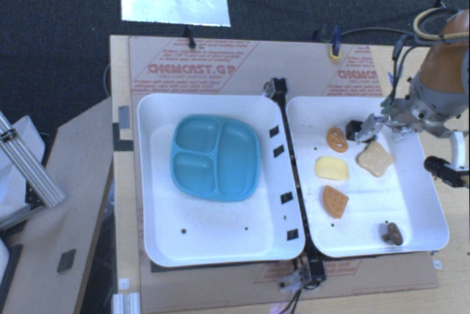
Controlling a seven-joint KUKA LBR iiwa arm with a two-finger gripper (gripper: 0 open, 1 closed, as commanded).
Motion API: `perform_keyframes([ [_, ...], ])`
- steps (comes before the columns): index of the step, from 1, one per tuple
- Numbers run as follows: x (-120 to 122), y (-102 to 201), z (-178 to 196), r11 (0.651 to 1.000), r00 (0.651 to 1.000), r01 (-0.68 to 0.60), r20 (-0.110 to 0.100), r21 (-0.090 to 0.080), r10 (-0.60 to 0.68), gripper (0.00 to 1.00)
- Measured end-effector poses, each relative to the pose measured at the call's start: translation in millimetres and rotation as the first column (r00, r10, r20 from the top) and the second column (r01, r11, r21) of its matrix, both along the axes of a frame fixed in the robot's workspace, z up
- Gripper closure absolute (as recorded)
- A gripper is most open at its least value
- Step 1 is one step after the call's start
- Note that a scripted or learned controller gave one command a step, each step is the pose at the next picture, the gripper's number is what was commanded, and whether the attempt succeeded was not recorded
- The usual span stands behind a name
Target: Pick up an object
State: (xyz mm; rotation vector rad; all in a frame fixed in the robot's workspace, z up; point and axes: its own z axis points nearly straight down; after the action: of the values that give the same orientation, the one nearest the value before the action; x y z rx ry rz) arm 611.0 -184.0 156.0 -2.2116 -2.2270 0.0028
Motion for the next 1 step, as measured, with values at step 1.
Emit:
perform_keyframes([
  [1,2.0,-4.6,-62.0,1.0,1.0,0.004,0.001,-0.001,-0.004,0.0],
])
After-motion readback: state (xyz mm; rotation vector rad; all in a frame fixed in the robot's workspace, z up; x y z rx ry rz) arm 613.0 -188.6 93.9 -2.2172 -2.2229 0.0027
